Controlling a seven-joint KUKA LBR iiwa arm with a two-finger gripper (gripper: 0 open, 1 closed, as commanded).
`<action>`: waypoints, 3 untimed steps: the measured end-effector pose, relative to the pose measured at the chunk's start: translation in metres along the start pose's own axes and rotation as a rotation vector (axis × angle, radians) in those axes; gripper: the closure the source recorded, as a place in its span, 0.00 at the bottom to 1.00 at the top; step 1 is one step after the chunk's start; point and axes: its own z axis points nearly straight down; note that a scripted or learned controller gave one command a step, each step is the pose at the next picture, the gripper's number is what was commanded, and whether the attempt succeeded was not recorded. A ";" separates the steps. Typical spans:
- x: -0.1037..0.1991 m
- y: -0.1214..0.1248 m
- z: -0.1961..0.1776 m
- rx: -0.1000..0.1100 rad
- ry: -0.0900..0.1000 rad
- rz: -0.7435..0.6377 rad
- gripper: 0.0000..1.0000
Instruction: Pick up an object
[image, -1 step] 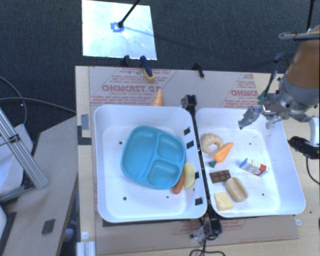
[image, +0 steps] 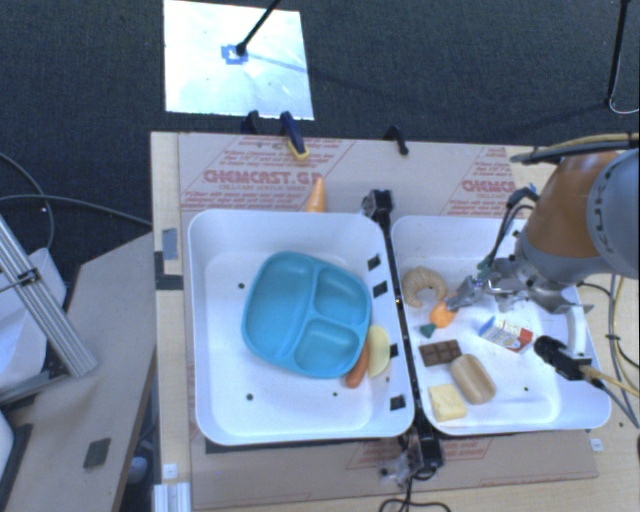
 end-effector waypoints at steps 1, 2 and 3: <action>-0.053 -0.065 -0.012 -0.005 0.001 -0.002 0.00; -0.067 -0.092 0.013 -0.006 0.001 -0.002 0.00; -0.052 -0.009 0.012 -0.012 -0.001 -0.008 0.00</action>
